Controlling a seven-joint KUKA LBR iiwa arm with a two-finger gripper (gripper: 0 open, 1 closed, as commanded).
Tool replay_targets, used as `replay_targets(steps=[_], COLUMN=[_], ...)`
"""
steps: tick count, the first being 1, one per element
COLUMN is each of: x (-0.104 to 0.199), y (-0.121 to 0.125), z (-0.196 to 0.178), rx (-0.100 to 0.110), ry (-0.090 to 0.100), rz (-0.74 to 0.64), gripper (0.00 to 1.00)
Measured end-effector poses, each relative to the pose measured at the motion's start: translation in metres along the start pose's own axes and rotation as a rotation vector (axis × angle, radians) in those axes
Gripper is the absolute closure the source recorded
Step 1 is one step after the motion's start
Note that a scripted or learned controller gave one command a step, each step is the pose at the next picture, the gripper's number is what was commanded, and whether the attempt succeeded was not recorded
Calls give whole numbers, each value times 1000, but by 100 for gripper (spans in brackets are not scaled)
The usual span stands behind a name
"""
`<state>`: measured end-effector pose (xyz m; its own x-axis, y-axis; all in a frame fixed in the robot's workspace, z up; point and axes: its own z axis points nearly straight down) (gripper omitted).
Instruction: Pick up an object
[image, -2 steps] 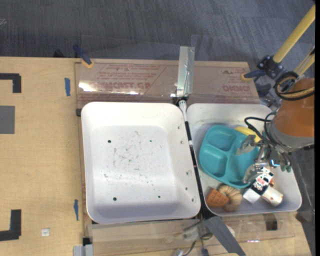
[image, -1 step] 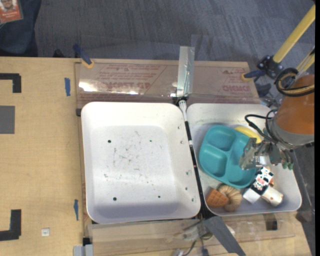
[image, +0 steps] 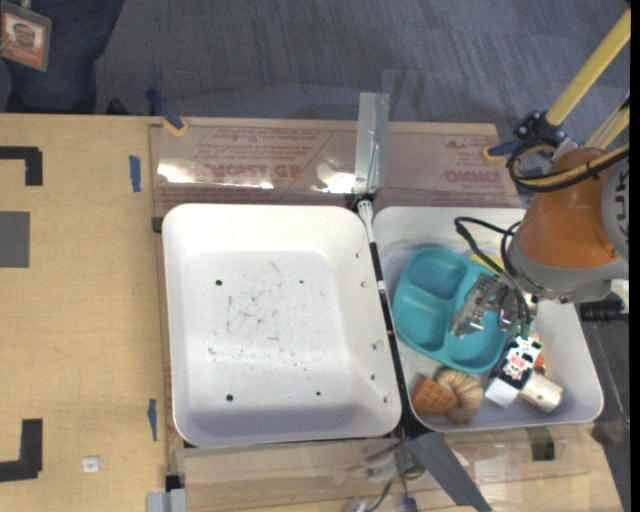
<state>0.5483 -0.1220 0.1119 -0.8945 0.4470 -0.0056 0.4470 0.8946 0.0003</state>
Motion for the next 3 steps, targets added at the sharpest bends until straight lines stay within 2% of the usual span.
replay_targets(steps=[1,2,3], x=[-38,47,83], y=[90,49,101], z=[-76,-74,-132], rx=[-4,-1,-6], ry=[-2,5,-2], rz=[459,137,142], gripper=[100,100,100])
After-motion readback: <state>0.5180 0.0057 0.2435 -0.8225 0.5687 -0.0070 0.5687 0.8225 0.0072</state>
